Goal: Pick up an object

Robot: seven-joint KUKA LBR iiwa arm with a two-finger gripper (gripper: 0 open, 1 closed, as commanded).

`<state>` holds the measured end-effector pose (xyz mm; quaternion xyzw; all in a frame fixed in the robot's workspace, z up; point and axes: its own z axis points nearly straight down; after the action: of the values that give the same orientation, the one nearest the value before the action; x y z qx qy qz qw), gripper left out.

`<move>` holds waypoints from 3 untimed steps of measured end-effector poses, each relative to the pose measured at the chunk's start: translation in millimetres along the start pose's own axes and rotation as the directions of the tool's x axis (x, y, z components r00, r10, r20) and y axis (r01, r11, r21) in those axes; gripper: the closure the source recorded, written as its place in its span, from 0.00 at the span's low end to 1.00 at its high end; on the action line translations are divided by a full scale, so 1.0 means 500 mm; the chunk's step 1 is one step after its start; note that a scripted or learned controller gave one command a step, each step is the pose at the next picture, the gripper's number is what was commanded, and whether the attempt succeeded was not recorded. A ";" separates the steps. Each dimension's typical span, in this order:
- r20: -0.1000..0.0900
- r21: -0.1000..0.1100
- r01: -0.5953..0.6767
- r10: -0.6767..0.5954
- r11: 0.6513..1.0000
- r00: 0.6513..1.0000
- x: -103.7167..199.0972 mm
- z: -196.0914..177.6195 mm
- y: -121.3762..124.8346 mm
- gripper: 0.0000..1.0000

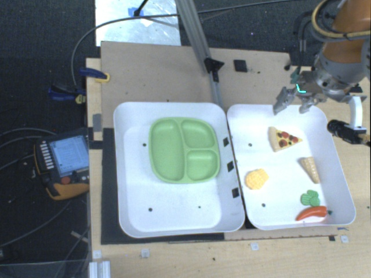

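I see the gripper point(294, 102) hovering over the far rim of the right bin point(336, 155), fingers spread apart, nothing between them. Just beyond it, toward the near side, lies the pizza slice point(283, 138). Further out from the gripper: cone point(311, 169), yellow corn piece point(256, 179), broccoli point(309, 198), hot dog point(312, 214). The green divided plate point(184, 149) sits in the left bin point(133, 213). No writing legible anywhere.

The arm point(339, 16) reaches in from the upper right, wrist pointed downward. The gripper point(294, 101) hangs with its two fingers point(282, 102) spread apart, holding nothing.
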<state>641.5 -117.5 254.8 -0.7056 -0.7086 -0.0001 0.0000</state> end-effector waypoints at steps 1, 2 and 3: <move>0.000 -0.002 0.000 0.000 1.000 1.000 0.000 -0.002 0.001 0.00; 0.001 0.002 -0.003 0.003 1.000 1.000 -0.019 0.097 -0.007 0.00; 0.001 0.002 -0.003 0.003 1.000 1.000 -0.015 0.180 -0.007 0.00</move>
<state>638.2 -125.0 164.6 -0.7067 -0.7075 0.0006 0.0003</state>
